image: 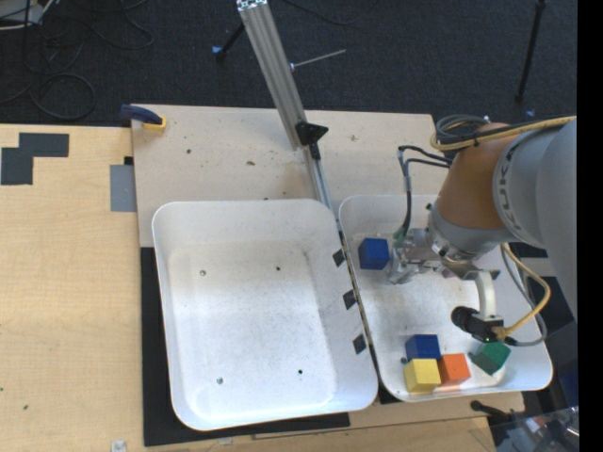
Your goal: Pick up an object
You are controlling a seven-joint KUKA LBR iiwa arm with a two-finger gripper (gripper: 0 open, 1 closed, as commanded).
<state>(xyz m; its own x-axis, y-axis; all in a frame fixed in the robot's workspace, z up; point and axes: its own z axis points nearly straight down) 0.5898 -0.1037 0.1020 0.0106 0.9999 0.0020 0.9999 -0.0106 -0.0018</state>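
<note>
Camera view looks down on a pale wooden counter (66, 281) carrying two shallow white plastic bins with rounded corners. One bin (250, 314) lies on the left with a speckled, smooth floor. At three o'clock from it, the second bin (443, 389) holds five small cubes with flat matte faces. A blue cube (374, 253) sits alone at the bin's ten o'clock. At its six o'clock, a darker blue cube (423, 347), a yellow cube (422, 375) and an orange cube (454, 369) cluster touching, with a green cube (491, 356) just beside them. The grey arm's metal tool (407, 265) hangs just beside the lone blue cube, at its three o'clock; whether its fingers are apart or together cannot be told. A ribbed aluminium post (278, 69) slants across at twelve o'clock.
</note>
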